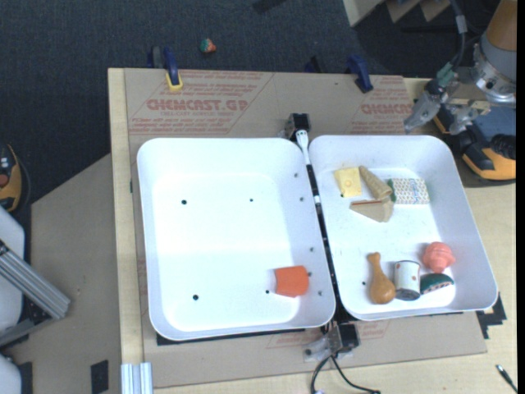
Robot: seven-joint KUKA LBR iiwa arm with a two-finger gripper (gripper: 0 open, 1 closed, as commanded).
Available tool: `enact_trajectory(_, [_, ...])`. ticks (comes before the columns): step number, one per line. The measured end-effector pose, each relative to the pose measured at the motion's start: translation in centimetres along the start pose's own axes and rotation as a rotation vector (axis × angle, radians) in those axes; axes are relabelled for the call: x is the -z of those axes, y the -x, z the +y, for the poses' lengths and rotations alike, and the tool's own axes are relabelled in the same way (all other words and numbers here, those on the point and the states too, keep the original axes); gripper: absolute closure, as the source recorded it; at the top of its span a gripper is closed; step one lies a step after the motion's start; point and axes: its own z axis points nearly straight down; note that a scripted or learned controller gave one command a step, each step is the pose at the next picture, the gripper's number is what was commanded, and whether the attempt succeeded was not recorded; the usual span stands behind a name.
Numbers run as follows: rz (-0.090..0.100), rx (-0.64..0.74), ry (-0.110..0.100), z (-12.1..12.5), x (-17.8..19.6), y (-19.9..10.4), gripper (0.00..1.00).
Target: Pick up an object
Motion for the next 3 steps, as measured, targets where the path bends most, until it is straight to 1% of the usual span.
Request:
enact_trajectory(1, [0.005, 0.004, -0.011, 0.1, -15.1, -5.6, 0.0])
enact_trajectory(2, [0.002, 0.002, -0.004, -1.2, -17.2, -8.4, 0.0])
enact_trajectory(3, [-0.001, 0.001, 0.012, -0.7, -15.4, -8.2, 1.0])
